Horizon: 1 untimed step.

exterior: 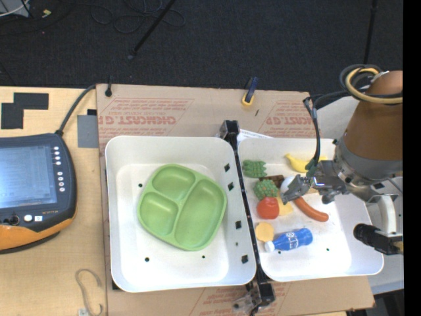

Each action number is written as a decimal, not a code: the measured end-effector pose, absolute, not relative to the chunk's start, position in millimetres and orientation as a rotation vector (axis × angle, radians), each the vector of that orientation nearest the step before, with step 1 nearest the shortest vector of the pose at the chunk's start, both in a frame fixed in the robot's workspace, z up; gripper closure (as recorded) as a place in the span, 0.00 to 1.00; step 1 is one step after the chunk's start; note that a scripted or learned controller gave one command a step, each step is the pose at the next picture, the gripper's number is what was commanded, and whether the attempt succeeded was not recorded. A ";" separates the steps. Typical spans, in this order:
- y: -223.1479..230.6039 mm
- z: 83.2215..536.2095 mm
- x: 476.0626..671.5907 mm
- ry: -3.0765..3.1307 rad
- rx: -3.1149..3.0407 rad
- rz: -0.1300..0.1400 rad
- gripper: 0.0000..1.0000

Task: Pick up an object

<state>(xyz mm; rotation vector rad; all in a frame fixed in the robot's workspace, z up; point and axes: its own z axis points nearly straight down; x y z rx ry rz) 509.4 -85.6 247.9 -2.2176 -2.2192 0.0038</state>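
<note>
Approach step — claw (295, 188) hovers in right bin (358, 262) above tomato (268, 208) and sausage (310, 209); cannot tell its state. You need descent, then closure.

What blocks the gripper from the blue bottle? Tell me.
Nothing visible. The gripper hangs over the right bin above the sausage; the blue bottle lies in front, with bare bin floor around it and the yellow piece beside it.

Green plate (182, 206), pendant (33, 186) left.
</note>
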 end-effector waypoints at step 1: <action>-88.5 203.6 510.0 -2.217 -2.216 0.007 0.00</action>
